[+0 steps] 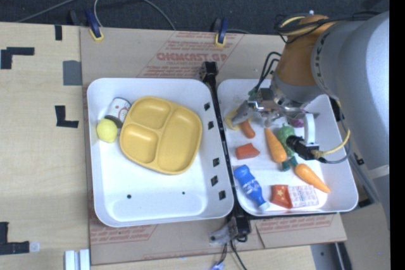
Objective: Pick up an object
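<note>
The gripper point(245, 113) hovers low in the right bin point(345, 196), whether its fingers are spread or closed I cannot tell. Just below it lies a small orange sausage point(247, 129), long axis running far-left to near-right. Nearby: red block point(247, 151), two carrots point(275, 145) point(311, 177), blue bottle point(250, 186). The left bin point(101, 199) holds a yellow divided plate point(161, 134) and a lemon point(107, 130)

camera: one, fixed overhead | tilt: slanted down | covers: both bins point(95, 155)
</note>
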